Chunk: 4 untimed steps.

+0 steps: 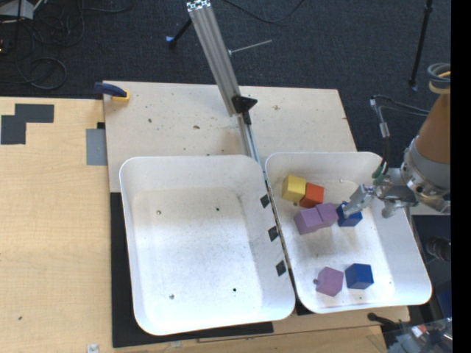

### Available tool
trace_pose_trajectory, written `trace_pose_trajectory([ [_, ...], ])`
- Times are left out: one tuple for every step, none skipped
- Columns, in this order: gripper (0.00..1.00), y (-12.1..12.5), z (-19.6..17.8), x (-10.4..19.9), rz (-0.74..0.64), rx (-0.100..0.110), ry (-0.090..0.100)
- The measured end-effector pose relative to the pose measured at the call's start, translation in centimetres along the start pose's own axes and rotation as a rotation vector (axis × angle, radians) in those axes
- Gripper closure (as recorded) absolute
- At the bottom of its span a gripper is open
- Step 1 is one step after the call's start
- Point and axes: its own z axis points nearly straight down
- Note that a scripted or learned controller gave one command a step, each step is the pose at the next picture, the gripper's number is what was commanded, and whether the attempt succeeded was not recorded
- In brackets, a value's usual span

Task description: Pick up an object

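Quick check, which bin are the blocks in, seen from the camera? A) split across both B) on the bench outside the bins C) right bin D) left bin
C: the yellow block, orange block, the purple blocks and the blue blocks all lie inside the right bin; the gripper is over that bin too.

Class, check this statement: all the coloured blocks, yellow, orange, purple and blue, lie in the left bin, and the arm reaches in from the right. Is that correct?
Not quite. The camera view shows the blocks, such as the yellow block and orange block, lying in the right bin, not the left bin. The arm does reach in from the right.
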Motion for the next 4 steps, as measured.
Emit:
trace_pose_trajectory([
  [0.00,0.1,4.4,-0.2,0.000,0.000,0.000],
  [0.00,0.6,10.1,0.6,0.003,0.001,0.001],
  [1.00,0.7,8.8,0.4,0.011,-0.003,-0.001],
  [1.00,1.2,2.6,0.2,-0.002,-0.012,-0.003],
])
